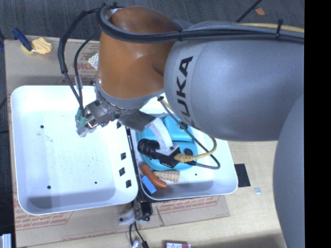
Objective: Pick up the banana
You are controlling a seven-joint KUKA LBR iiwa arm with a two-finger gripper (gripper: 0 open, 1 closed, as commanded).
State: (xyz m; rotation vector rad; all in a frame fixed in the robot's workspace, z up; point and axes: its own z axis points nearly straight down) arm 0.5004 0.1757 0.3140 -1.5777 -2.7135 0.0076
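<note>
The big grey arm with its orange band (132,50) hangs over the wall between the two white bins and covers most of the right bin (222,182). My gripper (135,122) sits low under the wrist at that dividing wall, largely hidden by the arm. In the uncovered part of the right bin lie a blue object (178,134), an orange stick-shaped item (153,180) and a tan ridged item (168,176). I cannot make out a banana shape among them.
The left bin (31,154) has a bare white floor with a few dark specks. A yellow lump with a blue piece (40,46) lies on the bench beyond the left bin's far corner. Black cables (70,61) loop over the left bin's far edge.
</note>
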